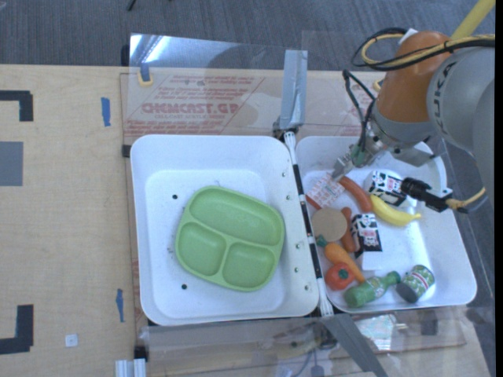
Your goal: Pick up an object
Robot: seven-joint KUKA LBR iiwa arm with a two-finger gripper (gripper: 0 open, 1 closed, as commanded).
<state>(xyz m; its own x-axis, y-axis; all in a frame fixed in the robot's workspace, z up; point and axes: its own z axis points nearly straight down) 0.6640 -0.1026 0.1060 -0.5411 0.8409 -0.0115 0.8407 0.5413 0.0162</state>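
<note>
The right bin (pixel 452 277) holds a jumble of toy food. In it lie a yellow banana (pixel 395 211), a red-orange sausage (pixel 357 192), a cow-print carton (pixel 384 184), a round tan disc (pixel 330 225), a small black-and-white box (pixel 367 233), an orange carrot (pixel 341 254), a red tomato (pixel 339 276), a green bottle (pixel 370 290) and a green-labelled can (pixel 416 282). My gripper (pixel 346 164) hangs low over the bin's back left part, just above the sausage's upper end and a red-and-white packet (pixel 321 188). Nothing is visibly held.
The left bin (pixel 157 163) carries a green divided plate (pixel 229 238). A grey divider rail (pixel 302 210) runs between the bins. The arm's orange band (pixel 409 77) and cables loom over the right bin's back edge. Clear panels stand behind the bins.
</note>
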